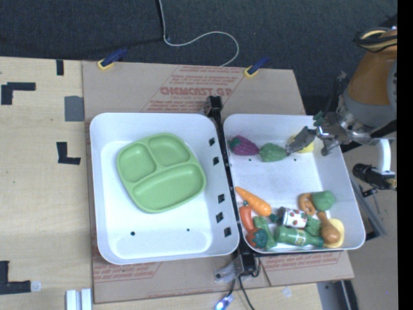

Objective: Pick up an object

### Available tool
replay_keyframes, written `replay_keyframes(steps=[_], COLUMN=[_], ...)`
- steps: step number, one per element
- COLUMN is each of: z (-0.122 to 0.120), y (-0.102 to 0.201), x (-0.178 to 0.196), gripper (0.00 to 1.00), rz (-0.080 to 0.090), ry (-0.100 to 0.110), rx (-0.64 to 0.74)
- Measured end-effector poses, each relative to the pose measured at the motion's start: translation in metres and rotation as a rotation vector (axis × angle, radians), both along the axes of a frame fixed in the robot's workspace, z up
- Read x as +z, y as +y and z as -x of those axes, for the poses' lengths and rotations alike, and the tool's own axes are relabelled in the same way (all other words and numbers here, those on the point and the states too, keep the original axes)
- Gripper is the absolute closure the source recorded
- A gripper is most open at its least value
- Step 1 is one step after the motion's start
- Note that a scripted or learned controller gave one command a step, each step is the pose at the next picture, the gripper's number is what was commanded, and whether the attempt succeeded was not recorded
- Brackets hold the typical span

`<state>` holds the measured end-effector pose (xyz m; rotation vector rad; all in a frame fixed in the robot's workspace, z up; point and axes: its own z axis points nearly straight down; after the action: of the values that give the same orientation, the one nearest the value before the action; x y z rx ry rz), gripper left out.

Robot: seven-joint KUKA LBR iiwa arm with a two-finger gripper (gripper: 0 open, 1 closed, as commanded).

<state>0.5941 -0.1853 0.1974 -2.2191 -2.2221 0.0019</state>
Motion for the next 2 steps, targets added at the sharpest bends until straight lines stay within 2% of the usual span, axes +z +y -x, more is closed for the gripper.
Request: replay_keyframes(steps=[1, 2], z=[0.000, 0.000], y=[0.000, 0.067], x=[0.010, 0.103], gripper=[1.00, 1.00], rz=[0.000, 0.000], ry=[0.001, -0.010], rx=[0.001, 0.007])
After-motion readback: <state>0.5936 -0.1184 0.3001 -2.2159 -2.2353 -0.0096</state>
